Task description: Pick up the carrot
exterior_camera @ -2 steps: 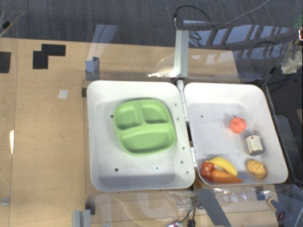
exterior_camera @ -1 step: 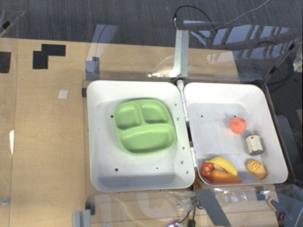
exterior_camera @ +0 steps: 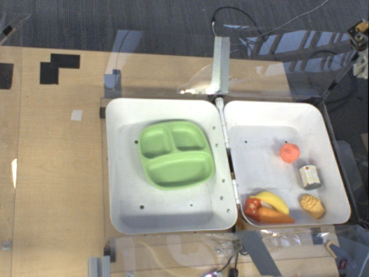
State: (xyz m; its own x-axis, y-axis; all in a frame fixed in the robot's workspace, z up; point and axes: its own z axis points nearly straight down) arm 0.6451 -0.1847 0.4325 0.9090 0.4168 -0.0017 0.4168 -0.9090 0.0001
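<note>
You have two white bins side by side; take the green divided plate (exterior_camera: 176, 154), lying in the left bin (exterior_camera: 124, 212), as your landmark. Right of it, the right bin (exterior_camera: 259, 126) holds the small things. The carrot (exterior_camera: 275, 216) lies at that bin's near edge, down-right of the plate, touching the banana (exterior_camera: 272, 201). You cannot tell the claw's state.
</note>
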